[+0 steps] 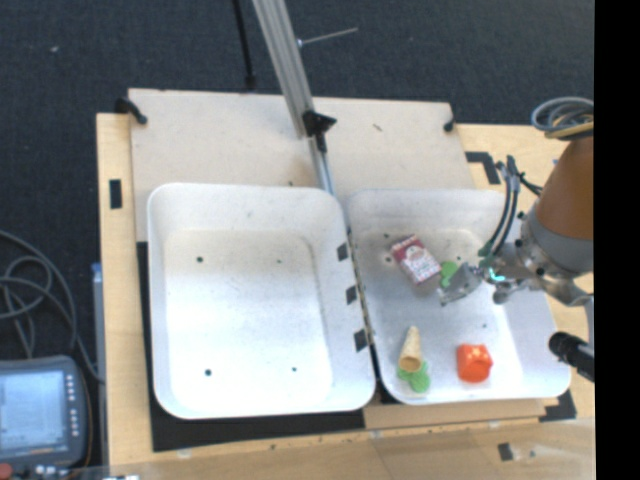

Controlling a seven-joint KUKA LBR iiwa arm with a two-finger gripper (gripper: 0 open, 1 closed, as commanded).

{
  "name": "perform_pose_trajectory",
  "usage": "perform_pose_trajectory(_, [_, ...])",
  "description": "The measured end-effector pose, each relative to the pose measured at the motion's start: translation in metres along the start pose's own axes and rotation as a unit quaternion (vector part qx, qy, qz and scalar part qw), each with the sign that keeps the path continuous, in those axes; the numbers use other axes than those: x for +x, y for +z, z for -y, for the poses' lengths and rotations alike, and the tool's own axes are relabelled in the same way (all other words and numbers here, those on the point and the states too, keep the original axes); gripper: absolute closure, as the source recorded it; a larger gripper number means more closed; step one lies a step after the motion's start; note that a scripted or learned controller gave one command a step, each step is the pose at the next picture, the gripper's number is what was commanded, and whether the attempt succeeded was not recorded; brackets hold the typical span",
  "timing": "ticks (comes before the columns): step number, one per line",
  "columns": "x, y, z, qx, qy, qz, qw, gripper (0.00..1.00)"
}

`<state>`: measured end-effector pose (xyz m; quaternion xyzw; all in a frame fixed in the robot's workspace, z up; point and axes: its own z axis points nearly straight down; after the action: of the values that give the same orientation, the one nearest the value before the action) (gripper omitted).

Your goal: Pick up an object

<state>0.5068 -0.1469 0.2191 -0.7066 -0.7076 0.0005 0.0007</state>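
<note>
Two shallow white bins sit side by side on a pale wooden bench (pixel 120 288), seen from above at a slant, with dark speckled carpet (pixel 120 28) surrounding the bench on the far and left sides. Places here are given relative to the right bin (pixel 520 363), which holds all the loose objects. Near its middle lies a small red and white packet (pixel 415 260). Toward its near edge rests a tan cone (pixel 410 345), its lower end touching a green piece (pixel 417 376), and just to the right of those sits an orange-red block (pixel 474 362). The left bin (pixel 250 298) butts against the right bin's left wall and shows only scuffs and a few dark dots. A slim metal pole (pixel 285 58) rises from the bench just beyond the seam between the bins and leans away toward the top of the picture. Black cables (pixel 25 278) loop on the carpet far left of the bins, beside a grey screen unit (pixel 35 408) at the bottom left corner. The grey arm with its orange band (pixel 568 193) reaches in over the right bin's right side, and its gripper (pixel 462 284) hangs low just right of the packet, with a small green thing (pixel 449 271) at its tip; whether the gripper has hold of it, and how far open it stands, cannot be made out.
</note>
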Motion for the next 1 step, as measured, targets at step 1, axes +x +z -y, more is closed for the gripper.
perform_pose_trajectory(1, [-0.0002,-0.002,-0.0009,-0.002,0.001,0.0,1.0,0.0])
